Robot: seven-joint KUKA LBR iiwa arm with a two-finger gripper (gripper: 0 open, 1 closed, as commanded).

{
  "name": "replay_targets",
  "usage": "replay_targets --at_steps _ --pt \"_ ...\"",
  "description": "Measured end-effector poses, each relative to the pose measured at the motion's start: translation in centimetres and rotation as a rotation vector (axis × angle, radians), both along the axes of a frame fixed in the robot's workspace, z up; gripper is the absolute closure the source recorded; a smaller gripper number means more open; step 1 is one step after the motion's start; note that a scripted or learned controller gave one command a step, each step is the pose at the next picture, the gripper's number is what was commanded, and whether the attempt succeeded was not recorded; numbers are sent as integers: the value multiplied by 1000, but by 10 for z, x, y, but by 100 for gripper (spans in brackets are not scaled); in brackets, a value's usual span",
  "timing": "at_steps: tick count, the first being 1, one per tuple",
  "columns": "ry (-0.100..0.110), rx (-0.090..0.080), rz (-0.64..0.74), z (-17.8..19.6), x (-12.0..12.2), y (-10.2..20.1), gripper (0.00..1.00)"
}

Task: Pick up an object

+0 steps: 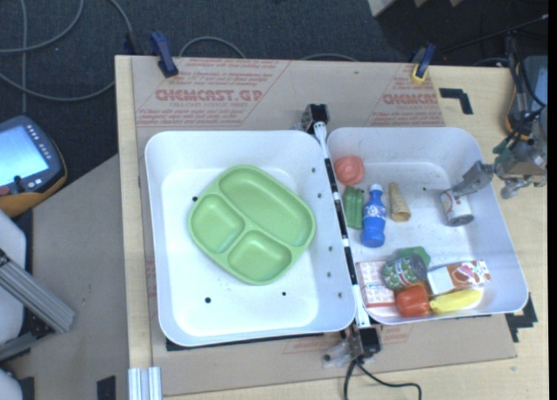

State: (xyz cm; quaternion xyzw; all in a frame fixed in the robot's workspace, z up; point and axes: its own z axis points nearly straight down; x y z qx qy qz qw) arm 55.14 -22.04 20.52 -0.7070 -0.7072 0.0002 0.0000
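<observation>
Right bin [487, 242], tabletop's right side: small can [456, 208] near its right wall, lying on its side. Tool [474, 179] directly above-right, nearly touching the can; finger spacing unclear from here.

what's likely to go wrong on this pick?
1. The gripper sits at the right bin's right wall, beside a small can. The can looks round and may roll or slip away on contact.
2. The wall is close, so a finger might catch the rim.
3. The other items are packed tight: banana, tomato and cartons touch at the front, so a grasp there could snag two.
</observation>
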Motion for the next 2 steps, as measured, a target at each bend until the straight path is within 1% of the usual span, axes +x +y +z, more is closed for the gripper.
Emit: replay_targets --at_steps 1,2 --pt "8 13 5 -123 11 3 0" --pt "0 2 3 -107 12 -1 100"
